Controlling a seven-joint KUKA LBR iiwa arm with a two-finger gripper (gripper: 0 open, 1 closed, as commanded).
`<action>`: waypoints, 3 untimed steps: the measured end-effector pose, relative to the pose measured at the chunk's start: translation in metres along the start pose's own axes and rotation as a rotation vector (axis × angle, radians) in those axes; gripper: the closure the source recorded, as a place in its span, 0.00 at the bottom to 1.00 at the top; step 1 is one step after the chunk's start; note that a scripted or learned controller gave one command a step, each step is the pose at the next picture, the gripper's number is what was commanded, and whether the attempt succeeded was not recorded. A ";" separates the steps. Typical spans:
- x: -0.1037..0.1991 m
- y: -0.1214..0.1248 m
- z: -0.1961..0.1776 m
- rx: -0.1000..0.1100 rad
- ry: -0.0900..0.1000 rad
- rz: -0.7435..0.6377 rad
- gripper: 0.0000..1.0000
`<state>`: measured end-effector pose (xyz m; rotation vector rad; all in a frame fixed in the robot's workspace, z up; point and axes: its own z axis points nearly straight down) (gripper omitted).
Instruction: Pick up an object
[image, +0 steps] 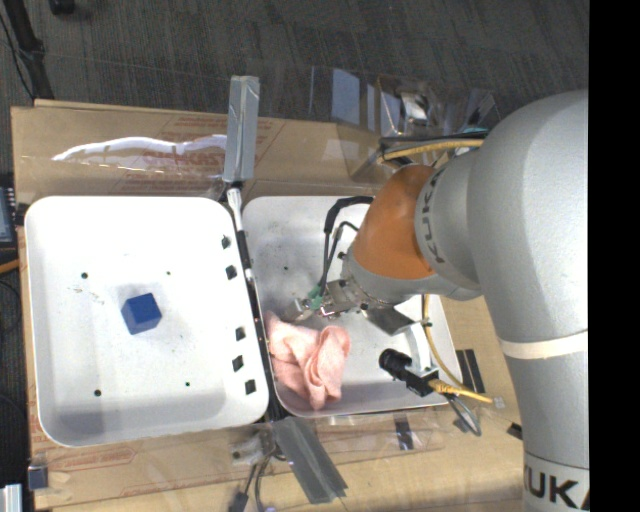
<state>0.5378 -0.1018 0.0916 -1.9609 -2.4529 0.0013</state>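
Note:
A crumpled pink cloth (308, 362) lies in the near part of the right bin (282, 240). A blue cube (141, 312) sits in the middle of the left bin (60, 240). My gripper (322, 303) hangs low over the right bin, just above the far edge of the pink cloth. The orange wrist band and the grey arm cover most of the gripper from above.
A metal divider strip (240, 130) runs between the two bins. Cardboard (130, 150) lies under and behind the bins. A black and yellow cable fitting (420, 378) sits at the right bin's near right corner. The arm's big grey body fills the right side.

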 end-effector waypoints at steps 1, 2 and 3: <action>-0.004 0.032 0.000 0.001 0.001 0.103 0.00; -0.039 0.061 -0.091 0.001 0.000 0.402 0.00; -0.024 0.045 -0.143 0.001 0.000 0.321 0.00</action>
